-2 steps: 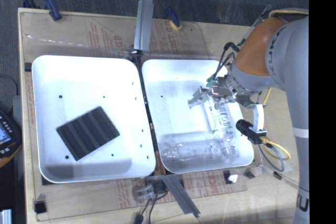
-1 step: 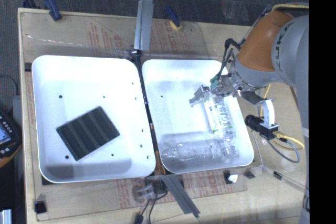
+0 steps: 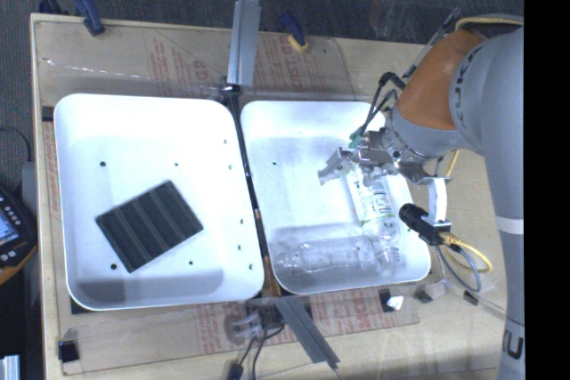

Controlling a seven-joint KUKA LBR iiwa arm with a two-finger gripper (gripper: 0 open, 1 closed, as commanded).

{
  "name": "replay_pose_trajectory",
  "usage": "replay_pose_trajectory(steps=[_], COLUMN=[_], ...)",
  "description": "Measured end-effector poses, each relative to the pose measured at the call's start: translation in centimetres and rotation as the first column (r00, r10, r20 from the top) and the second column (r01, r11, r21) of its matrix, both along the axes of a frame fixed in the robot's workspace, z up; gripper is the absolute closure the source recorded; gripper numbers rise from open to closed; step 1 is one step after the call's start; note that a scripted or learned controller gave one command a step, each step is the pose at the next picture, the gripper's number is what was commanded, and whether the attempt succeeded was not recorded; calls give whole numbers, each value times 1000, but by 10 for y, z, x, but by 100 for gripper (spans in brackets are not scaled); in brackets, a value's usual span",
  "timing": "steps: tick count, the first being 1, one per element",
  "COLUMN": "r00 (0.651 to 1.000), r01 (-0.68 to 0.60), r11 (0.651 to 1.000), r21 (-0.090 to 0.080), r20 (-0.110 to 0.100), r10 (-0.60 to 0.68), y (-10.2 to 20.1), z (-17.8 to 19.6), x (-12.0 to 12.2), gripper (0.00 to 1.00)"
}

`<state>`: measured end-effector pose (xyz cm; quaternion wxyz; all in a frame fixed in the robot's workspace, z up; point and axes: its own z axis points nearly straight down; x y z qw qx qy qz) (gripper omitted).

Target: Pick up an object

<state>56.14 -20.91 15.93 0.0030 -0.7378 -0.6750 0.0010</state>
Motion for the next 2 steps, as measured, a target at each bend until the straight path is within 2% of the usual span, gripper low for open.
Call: replay_pose_trajectory(steps=[1, 2], r00=[1000, 988], r01=[-5, 151], r11=[1000, 988], r21=[1, -1], r20=[-2, -1], r10=[5, -151], y=[1, 33], z=[10, -43], x=[0, 6], gripper=[100, 100])
